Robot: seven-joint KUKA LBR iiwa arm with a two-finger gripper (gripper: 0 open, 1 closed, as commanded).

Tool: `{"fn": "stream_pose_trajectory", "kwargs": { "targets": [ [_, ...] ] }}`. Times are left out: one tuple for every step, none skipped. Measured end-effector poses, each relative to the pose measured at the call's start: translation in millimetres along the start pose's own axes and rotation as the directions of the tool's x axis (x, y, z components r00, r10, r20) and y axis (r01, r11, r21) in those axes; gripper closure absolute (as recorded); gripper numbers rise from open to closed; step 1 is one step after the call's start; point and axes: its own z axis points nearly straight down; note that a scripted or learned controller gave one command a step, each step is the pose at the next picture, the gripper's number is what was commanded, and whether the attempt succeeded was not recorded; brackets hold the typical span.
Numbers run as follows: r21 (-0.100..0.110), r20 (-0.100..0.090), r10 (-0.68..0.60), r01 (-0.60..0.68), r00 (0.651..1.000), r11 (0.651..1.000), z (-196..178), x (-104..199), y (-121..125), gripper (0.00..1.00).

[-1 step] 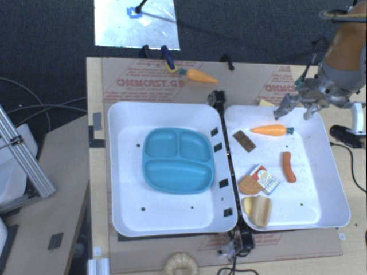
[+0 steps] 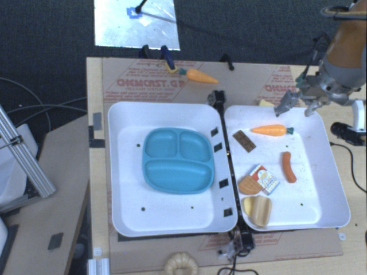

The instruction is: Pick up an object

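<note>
1. The toy carrot (image 2: 269,130) lies flat in the right bin (image 2: 330,202), near its far edge, orange body across the bin with the green stub toward the bench's right edge
2. It looks like light, stiff plastic, smooth and rounded, so likely to roll or slip; the thick middle, pinched across its width, seems the surest hold
3. The hand (image 2: 299,103) hangs just beyond the bin's far edge, above the carrot, fingers spread and pinching nothing
4. Nearer the front edge lie a brown bar (image 2: 244,141), a red sausage (image 2: 288,167), a small printed box (image 2: 265,179) and two tan pieces
5. The left bin (image 2: 123,211) bears a blue divided plate (image 2: 178,160); a second carrot (image 2: 198,75) rests on the bench behind it
</note>
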Motion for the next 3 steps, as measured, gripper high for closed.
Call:
{"fn": "stream_pose_trajectory", "kwargs": {
  "targets": [
    [0.002, 0.0, 0.002, -0.002, 1.0, 1.0, 59, -7, 2, 0.0],
    [0.004, 0.0, 0.002, -0.002, 1.0, 1.0, 115, -11, -6, 0.0],
    [0.001, 0.0, 0.001, -0.001, 1.0, 1.0, 145, -10, -6, 0.0]
  ]
}}
